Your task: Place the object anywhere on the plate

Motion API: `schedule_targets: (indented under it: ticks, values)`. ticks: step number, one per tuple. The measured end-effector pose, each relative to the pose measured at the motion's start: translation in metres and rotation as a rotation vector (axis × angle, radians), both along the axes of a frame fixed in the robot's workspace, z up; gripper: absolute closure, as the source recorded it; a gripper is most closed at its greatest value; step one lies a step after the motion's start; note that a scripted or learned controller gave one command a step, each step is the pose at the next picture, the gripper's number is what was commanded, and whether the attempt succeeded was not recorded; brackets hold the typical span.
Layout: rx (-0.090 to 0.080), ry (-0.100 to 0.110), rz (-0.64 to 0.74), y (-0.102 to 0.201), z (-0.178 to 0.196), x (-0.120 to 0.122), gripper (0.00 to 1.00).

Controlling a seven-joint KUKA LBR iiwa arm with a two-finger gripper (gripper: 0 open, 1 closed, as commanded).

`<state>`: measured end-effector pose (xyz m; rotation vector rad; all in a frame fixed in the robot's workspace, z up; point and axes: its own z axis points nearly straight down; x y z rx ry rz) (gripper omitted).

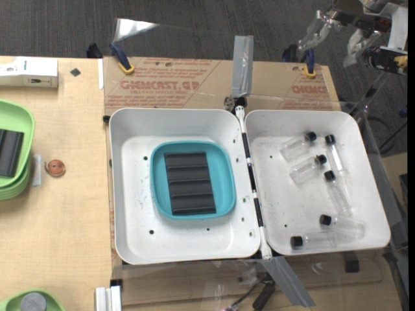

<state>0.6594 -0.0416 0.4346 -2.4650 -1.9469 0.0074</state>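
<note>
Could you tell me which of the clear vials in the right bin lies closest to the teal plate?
The black-capped vial at the upper left of the right bin; the other vials lie further right or nearer the front wall, away from the teal plate.

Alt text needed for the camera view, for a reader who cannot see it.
The robot's claw hangs open above the bench's far right corner, beyond the bins. The right bin holds several clear vials with black caps; the left bin holds a teal plate with a dark ridged block on it.
</note>
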Motion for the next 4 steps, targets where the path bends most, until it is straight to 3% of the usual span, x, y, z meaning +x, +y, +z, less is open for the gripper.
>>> schedule_targets:
  ticks: [1, 2, 4]
  values:
    - [0.000, 0.000, -0.028, -0.092, 0.005, -0.009, 0.00]
    - [0.000, 0.000, -0.175, -0.154, 0.005, 0.000, 0.00]
    - [0.000, 0.001, -0.175, -0.153, 0.005, 0.000, 0.00]
